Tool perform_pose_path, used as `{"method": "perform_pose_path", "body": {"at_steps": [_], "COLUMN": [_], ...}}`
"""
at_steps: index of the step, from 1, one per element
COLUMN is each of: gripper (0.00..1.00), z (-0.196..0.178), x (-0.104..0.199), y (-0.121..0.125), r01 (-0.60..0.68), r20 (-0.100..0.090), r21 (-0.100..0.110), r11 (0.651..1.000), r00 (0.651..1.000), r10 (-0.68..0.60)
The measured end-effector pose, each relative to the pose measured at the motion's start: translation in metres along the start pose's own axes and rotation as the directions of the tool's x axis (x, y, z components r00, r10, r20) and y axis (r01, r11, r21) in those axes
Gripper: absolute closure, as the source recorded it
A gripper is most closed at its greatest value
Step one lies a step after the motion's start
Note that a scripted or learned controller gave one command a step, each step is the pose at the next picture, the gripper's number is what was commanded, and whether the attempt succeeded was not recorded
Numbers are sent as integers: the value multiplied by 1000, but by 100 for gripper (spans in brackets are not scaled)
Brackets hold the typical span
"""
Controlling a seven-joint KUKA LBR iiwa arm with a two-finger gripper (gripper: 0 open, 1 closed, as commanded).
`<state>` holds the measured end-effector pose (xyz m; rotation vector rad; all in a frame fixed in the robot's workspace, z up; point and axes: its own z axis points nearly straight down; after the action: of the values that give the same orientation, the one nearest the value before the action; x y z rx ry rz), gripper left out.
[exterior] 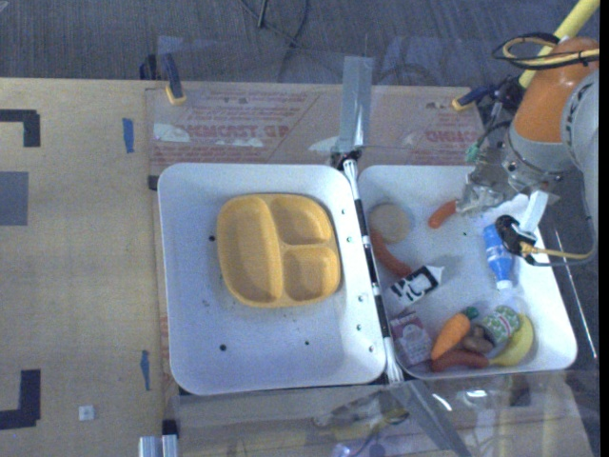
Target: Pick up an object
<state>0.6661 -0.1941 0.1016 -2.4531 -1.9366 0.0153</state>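
The gripper (473, 198) hangs near the right bin's (557, 298) far edge, beside a small orange piece (442, 214); I cannot tell its state. A low descent could nudge that piece away or strike the bin wall; the blue bottle (498, 251) crowds it.

Small orange carrot-like piece (442, 215), lying tilted, right bin's upper middle
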Motion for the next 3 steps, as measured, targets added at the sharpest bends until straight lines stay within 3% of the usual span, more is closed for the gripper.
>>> {"method": "perform_pose_path", "body": {"at_steps": [1, 2, 3], "gripper": [0, 0, 0], "z": [0, -43, -6], "x": [-1, -14, -26], "y": [-1, 5, -43], "r01": [-1, 0, 10], "r20": [1, 4, -2], "r21": [4, -23, -18], "r11": [1000, 1000, 1000], "r00": [1000, 1000, 1000], "r10": [1, 0, -10]}}
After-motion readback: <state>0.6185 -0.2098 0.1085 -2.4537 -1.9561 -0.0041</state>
